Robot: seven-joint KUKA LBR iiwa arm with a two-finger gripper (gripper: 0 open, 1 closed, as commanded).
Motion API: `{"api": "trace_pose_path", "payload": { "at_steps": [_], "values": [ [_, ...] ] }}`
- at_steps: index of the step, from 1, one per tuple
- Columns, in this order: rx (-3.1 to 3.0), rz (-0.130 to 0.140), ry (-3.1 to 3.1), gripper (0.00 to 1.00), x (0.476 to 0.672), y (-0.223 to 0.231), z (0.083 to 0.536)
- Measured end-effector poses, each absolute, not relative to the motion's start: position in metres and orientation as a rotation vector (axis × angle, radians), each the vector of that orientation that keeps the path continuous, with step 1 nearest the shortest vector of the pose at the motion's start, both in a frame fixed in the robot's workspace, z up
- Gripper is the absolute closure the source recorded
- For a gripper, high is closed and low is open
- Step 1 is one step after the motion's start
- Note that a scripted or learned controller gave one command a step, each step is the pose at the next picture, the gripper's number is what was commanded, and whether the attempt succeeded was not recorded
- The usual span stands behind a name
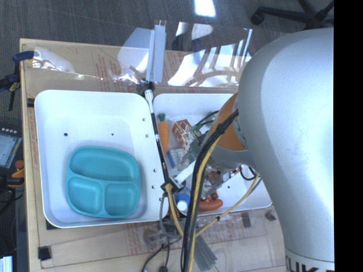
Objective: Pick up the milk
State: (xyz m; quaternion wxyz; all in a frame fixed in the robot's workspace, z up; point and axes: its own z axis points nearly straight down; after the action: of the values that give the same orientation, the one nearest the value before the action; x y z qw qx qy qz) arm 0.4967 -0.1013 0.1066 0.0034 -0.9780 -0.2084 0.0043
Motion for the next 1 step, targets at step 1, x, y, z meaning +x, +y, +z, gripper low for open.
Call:
{"api": "trace_pose_path", "payload": {
  "at_steps": [1],
  "values": [
    [-3.127, -0.02, -0.325, 0.0, 0.5808, -0.094, 0.0987]
  ]
}}
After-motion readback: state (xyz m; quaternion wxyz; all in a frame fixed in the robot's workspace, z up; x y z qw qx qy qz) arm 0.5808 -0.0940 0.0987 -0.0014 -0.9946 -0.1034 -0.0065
